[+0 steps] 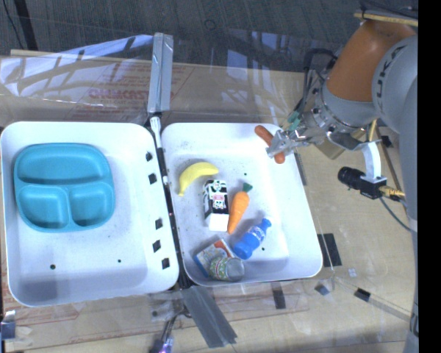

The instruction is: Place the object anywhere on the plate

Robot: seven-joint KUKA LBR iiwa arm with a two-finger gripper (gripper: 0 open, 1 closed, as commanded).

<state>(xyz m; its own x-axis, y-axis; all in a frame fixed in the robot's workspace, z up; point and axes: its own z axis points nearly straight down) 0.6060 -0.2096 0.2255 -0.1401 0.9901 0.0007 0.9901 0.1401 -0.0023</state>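
A blue plate [62, 186] with three compartments lies in the left bin [81, 271]. At the far right corner of the right bin [294, 252], my gripper [281, 144] reaches in from the right. It is shut on a small orange-red sausage [264, 134]. The sausage sticks out on both sides of the fingers, slanting from upper left to lower right. The gripper and sausage are far to the right of the plate, across the divider between the bins.
The right bin also holds a banana [195, 175], a black-and-white carton [217, 201], a carrot [237, 209], a blue bottle [251, 239] and a can [224, 266]. Black clips line the wall between the bins.
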